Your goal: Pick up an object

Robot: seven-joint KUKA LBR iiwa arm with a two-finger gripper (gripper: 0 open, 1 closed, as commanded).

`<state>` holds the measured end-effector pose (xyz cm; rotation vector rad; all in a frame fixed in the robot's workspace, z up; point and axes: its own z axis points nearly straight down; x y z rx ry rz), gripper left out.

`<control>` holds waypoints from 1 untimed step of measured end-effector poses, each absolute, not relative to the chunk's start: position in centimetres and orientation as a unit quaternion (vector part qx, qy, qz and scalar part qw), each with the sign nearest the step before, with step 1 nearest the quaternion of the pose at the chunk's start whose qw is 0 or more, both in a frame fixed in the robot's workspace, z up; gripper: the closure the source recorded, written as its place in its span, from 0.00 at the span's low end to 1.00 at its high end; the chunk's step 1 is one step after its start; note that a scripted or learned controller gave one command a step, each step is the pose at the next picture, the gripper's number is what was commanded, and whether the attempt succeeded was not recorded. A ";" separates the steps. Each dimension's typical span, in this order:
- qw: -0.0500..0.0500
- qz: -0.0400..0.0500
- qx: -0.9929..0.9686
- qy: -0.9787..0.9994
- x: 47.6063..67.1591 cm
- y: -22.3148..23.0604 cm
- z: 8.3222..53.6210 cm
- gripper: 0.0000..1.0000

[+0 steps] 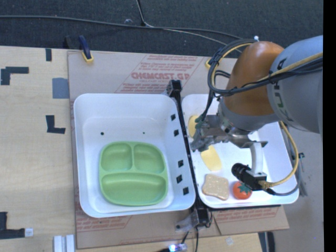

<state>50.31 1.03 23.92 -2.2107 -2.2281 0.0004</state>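
My gripper (201, 138) reaches down into the left part of the right bin (273, 135), under the orange wrist band. Just below it lies a pale yellow cheese-like wedge (211, 158). A slice of toast (216, 186) lies near the bin's front edge, with a red tomato (242, 190) to its right. A yellow-green piece (193, 122) peeks out at the bin's back left, partly hidden by the arm. The arm covers much of the bin's middle.
The left bin (84, 140) holds a green divided plate (133, 172). A black divider with clips (180, 140) runs between the bins. A black and white part with cables (252, 173) hangs over the right bin's front.
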 end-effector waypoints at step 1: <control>0.001 0.001 -0.705 -0.709 51.6 6.0 22.4 1.00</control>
